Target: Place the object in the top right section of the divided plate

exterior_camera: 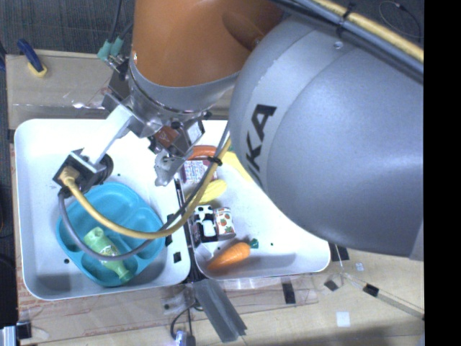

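My hand [167, 166] hangs low over the seam between the two white bins, close to the inner wall of the left bin [29, 193]. Most of it sits under my own wrist, so I cannot tell how it is set or whether it has hold of anything.

The blue divided plate [108, 229] lies in the left bin, tilted toward the camera, with a yellow cable and a dark hose looping across it. A pale green object [101, 245] already rests in one of its lower sections; the section at the plate's upper right, nearest my hand, looks bare apart from the cable crossing it.

The loose things lie in the right bin [288, 262]: a carrot [230, 254] near the front wall, a small printed box [215, 223] just behind it, a yellow banana-like piece [210, 190] and something reddish [202, 152] right by my hand. Which of these is the task's object I cannot say for certain; the reddish and yellow pieces are nearest.

I judge all of them to be toy food: light, stiff, with smooth skins that may slip. For the carrot or the yellow piece I would close across the thickest middle part, square to its length, so it cannot swing or squirt out. The box would take a grip on its flat faces.
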### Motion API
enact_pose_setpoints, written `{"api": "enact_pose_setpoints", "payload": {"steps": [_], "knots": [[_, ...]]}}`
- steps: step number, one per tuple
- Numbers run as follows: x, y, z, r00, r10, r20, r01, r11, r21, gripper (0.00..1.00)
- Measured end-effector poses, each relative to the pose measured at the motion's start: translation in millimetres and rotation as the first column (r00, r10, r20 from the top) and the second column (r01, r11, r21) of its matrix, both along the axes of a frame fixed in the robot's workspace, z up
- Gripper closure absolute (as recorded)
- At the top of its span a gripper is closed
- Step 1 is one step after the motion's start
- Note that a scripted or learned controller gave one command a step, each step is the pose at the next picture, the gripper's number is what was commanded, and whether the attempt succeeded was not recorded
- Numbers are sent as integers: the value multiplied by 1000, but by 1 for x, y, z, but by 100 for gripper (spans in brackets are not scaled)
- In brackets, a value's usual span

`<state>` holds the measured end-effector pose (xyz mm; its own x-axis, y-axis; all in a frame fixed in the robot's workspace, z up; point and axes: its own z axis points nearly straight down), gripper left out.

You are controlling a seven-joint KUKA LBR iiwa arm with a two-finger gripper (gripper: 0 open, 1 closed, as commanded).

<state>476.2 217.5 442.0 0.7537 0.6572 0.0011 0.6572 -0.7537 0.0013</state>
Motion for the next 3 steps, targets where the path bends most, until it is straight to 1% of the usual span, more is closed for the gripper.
{"api": "enact_pose_setpoints", "payload": {"steps": [1,2,3], "knots": [[9,0,0,912,-411,0,411,912,0,0],[38,2,-2,998,-58,-8,58,998,-2,0],[61,2,-2,928,371,-13,-371,928,2,0]]}}
